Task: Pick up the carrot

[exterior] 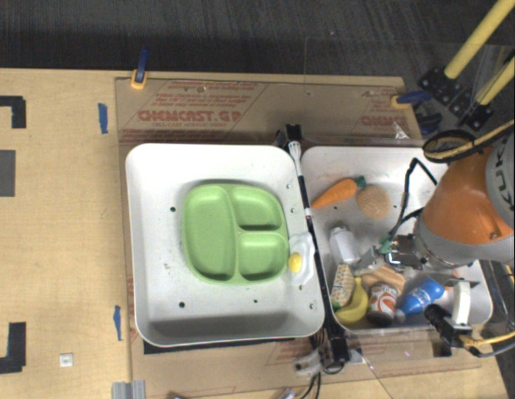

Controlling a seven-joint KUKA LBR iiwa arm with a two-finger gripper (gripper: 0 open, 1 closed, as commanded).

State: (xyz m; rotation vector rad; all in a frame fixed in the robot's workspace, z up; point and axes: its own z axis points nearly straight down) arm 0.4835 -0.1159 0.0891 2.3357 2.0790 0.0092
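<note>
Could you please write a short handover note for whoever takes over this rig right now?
Gripper: low in the right bin, over the clutter near its middle; finger state cannot be read, and nothing is visibly held.
Carrot: lies in the right bin's upper left corner, beside a tan ball, apart from the gripper.
Left bin: holds a green divided plate.
Done: nothing yet; the carrot is not picked up.
Left: move the gripper up to the carrot, grasp it, lift it.

A grey robot arm point(498, 181) with an orange band point(461, 206) above its wrist reaches in from the right, angled downward. Its gripper point(388, 256) points left and hangs low; the jaws are too indistinct to judge.
</note>
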